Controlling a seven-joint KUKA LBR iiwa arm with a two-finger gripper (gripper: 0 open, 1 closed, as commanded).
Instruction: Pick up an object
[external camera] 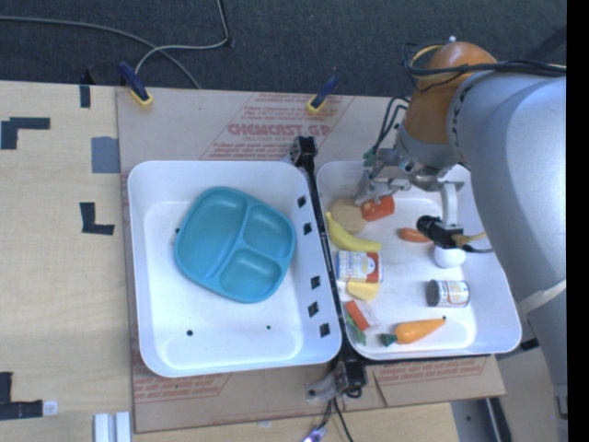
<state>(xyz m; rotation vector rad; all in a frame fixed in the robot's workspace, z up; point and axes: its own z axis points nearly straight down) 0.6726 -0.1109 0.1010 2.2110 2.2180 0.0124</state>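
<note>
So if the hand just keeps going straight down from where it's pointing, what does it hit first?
Most likely the small red-orange toy, which sits directly beneath the hand in the right bin. The tan round piece lies just beside it. Depth is hard to judge from this slanted view.

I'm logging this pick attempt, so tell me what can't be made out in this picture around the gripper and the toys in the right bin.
- Gripper: finger state, too small and cluttered in the camera view.
- Red object: too small to identify; contact with the gripper unclear.
- Small can: label too small to read.
- Right bin: its right side is covered by the arm.
</note>
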